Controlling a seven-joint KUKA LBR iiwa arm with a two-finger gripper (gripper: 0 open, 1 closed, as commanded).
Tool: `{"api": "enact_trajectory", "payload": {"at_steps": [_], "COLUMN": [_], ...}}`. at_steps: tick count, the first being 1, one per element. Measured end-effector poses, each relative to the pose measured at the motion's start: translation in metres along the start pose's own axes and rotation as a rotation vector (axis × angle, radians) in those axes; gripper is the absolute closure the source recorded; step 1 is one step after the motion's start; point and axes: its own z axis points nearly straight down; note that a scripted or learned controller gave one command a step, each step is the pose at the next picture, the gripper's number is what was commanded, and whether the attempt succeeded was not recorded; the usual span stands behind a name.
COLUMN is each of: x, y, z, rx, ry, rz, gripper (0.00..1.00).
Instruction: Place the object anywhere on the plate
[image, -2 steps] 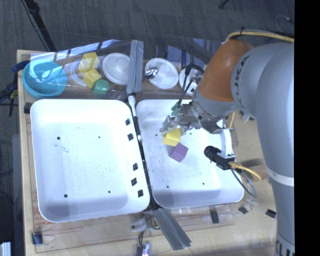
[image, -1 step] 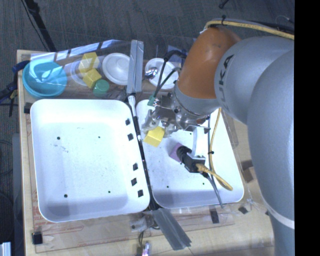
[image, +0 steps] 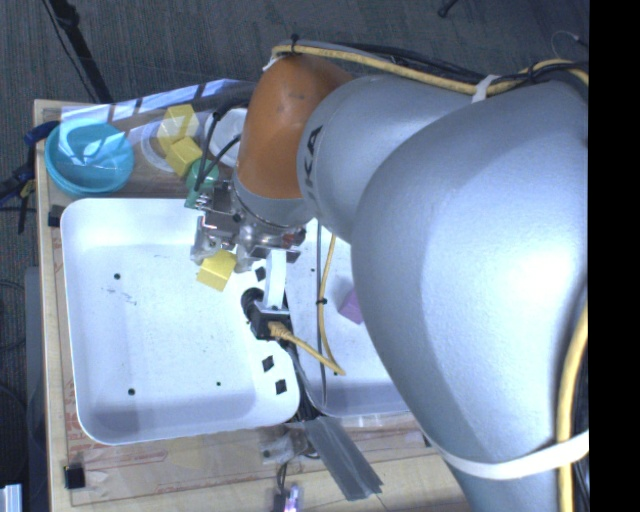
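At the far left, behind the bins, a blue bowl (image: 88, 155) is seen on the bench; just to its right, a clear plate (image: 222, 135) is seen at the back edge, bearing two yellow blocks (image: 180, 140), partly hidden by the arm; the left bin (image: 130, 330) lies below these, nearer the camera. Over the upper right part of that bin the gripper (image: 222, 250) is placed, pointing down, and a yellow block (image: 216, 271) is seen directly under it, apparently clamped between the fingers and lifted off the bin floor, though contact with the floor cannot be ruled out; to the right, a pink scrap (image: 351, 306) is glimpsed in the right bin (image: 360, 400). The relation that matters is judged to be this: the plate lies up and slightly left of the held block, beyond the bin's back rim; the block must therefore be carried away from the camera and over that rim before release.
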Motion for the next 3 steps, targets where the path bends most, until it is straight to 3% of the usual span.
{"api": "enact_trajectory", "payload": {"at_steps": [1,2,3], "x": [0.061,0.008,-0.067], "y": [-0.024,-0.022,-0.085], "z": [0.126,0.055,0.028], "rx": [-0.002,-0.002,-0.001], "ry": [0.0,0.001,0.001], "rz": [0.081,0.097,0.061], "gripper": [1.0,1.0,1.0]}}
